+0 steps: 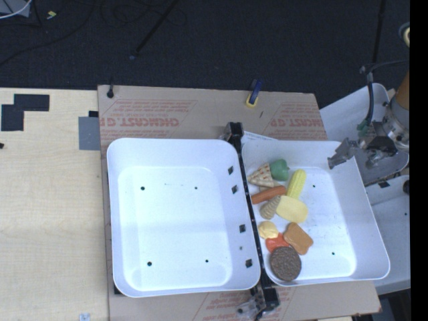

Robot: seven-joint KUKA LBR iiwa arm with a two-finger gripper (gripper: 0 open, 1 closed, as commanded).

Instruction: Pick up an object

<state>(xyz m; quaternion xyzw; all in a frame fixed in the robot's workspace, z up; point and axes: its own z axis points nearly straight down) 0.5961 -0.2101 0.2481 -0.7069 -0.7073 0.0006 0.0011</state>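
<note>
Several toy foods lie along the left side of the right bin [348, 246]: a tan wedge [261, 175], a green pepper [279, 169], a yellow corn cob [295, 182], an orange carrot [268, 194], a pale yellow lump [292, 208], an orange block [298, 238] and a round brown cookie [285, 263]. My gripper [360, 151] hangs over the far right corner of that bin, well to the right of the food. Nothing shows in its grasp.
The left bin [174, 216] sits beside the right one, split from it by a black divider [244, 206]. Both rest on a cardboard sheet [174, 116]. A blue and yellow clip [253, 93] stands at the cardboard's far edge.
</note>
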